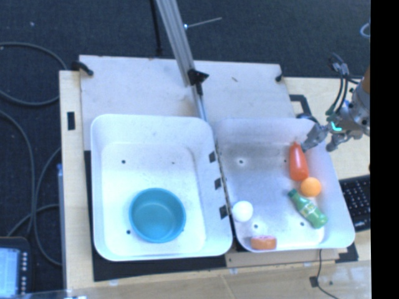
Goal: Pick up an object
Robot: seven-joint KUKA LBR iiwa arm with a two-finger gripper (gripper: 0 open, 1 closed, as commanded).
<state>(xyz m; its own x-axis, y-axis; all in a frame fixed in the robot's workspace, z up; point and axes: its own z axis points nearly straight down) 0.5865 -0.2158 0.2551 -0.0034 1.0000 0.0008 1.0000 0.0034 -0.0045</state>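
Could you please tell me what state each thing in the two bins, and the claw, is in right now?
claw: open, above the right bin's far right rim, holding nothing
blue bowl: upright, in the left bin
red carrot-shaped toy: lying flat
orange ball: resting beside the bottle
green bottle: on its side
white ball: resting

A lab: bench (72,185) with cables (25,98); aluminium rail (174,30) overhead.

I am holding my hand (325,137) over the right bin (268,136)'s far right rim, fingers apparently spread, gripping nothing. Just below are lying a red-orange carrot-like piece (298,161), an orange ball (310,187) and a green bottle (308,208). The left bin (118,132) is holding a blue bowl (157,215).
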